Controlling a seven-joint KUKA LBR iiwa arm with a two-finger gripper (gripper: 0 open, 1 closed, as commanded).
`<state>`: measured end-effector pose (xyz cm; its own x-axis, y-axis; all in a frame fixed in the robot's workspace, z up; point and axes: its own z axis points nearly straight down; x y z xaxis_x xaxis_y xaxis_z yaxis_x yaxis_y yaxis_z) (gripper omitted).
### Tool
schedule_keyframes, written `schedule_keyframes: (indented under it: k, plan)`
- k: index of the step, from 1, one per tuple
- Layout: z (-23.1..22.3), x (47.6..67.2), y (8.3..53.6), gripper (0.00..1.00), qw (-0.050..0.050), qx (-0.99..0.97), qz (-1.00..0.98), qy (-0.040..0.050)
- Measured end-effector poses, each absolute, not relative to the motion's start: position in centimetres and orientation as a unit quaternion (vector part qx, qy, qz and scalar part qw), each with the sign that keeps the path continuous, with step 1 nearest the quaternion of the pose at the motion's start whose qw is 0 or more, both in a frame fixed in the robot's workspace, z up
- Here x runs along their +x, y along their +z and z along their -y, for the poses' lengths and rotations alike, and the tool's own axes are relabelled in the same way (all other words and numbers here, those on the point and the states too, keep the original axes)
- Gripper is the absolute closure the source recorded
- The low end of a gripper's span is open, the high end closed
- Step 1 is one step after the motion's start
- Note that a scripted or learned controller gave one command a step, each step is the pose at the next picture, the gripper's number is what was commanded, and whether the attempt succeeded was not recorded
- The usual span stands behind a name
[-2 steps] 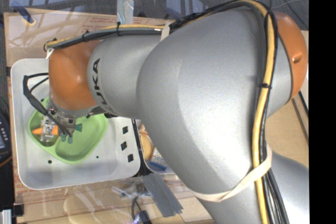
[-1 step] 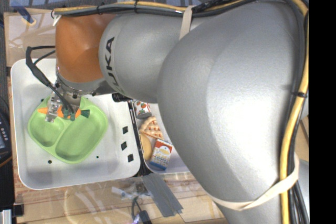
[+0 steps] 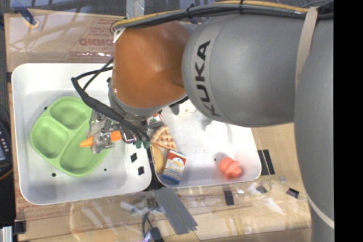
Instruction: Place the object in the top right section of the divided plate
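Green divided plate (image 3: 57, 136) sits in the left bin (image 3: 22, 122). The pincer (image 3: 103, 138) is at the plate's right edge, clamped on an orange carrot-like object (image 3: 91, 142). Right bin (image 3: 249, 150) has a waffle (image 3: 161, 138), small carton (image 3: 174, 168) and pink toy (image 3: 229, 167).

The carrot (image 3: 91, 141) — small, orange, lying roughly level — sat at the right edge of the green divided plate (image 3: 54, 136), tip pointing left. The three-section plate lay flat in the left bin.
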<state>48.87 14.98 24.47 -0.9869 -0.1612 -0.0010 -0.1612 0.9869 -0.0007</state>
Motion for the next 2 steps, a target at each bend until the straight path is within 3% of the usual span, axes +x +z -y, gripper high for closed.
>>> schedule_keyframes:
  k: [1,2]
  plan:
    - [-15.0,48.9,24.5,0.00,0.000,-0.081,-0.997,-0.0003]
    - [-21.3,49.8,26.2,0.00,0.003,-0.244,-0.970,0.0005]
